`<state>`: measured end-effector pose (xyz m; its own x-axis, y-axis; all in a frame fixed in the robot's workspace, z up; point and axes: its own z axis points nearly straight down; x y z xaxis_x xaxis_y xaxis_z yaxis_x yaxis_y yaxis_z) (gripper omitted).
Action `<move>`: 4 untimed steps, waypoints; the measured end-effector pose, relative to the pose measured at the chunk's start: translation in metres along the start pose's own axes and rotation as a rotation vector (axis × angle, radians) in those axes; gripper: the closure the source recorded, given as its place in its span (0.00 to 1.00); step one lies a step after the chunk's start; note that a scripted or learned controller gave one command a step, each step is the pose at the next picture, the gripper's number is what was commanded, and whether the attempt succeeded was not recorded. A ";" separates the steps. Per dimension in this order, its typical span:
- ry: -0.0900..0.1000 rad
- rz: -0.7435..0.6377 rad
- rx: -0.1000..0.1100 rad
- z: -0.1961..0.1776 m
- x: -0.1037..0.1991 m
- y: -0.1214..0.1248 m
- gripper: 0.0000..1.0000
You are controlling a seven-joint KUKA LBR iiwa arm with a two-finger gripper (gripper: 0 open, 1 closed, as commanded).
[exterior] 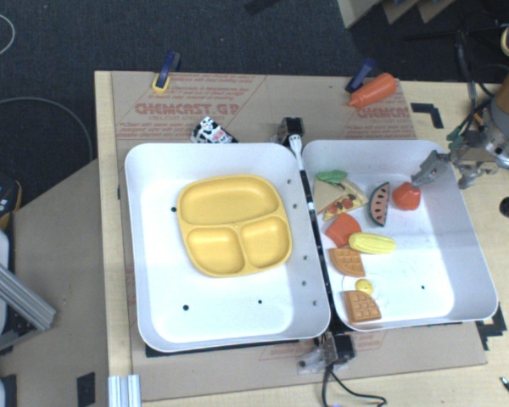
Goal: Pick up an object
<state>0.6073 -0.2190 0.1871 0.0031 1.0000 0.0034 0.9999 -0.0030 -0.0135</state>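
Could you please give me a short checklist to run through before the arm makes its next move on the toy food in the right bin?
1. Gripper over the right bin: ok, at its upper right part.
2. Nearest target: ok, the red tomato lies just below and left of the gripper.
3. Tomato apart from the watermelon slice: ok, a small gap shows.
4. Finger state: cannot tell.
5. Anything held: cannot tell.
6. Other pieces out of the way: ok, the corn cob and waffle lie further left and lower.

Red "CHEMCAST GP" lettering on the brown board (195,100) behind the bins.
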 end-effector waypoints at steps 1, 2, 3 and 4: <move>-0.004 -0.003 -0.014 -0.008 0.000 0.003 0.00; -0.001 -0.003 -0.006 0.056 0.001 0.004 0.00; 0.004 -0.006 -0.011 0.103 0.005 0.006 0.00; -0.002 -0.007 -0.014 0.091 0.002 0.006 1.00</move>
<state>0.6124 -0.2162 0.0960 -0.0036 1.0000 0.0012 1.0000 0.0036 0.0008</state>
